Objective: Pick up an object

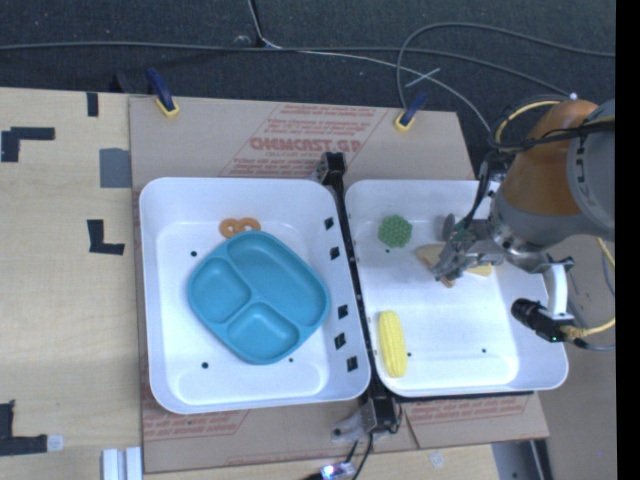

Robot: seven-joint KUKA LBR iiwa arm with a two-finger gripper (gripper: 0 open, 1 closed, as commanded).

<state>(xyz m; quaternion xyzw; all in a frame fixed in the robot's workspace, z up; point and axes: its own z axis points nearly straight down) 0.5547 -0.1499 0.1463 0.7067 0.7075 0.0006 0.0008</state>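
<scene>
Your two-finger gripper [452, 264] sits low in the right white bin [500, 368], over a tan flat piece [432, 257] beside the green bumpy ball [394, 231]; I can't tell its jaw state. Such a flat piece may slip free.

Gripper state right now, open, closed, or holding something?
Gripper: cannot be told. It sits low in the right bin, over a tan object.

Two white bins [160, 298] sit side by side on a cardboard sheet [300, 138], held by two blue-and-yellow clamps [160, 93] along its far edge. Black cables [300, 48] trail across the dark floor beyond the wooden bench [50, 288].
</scene>
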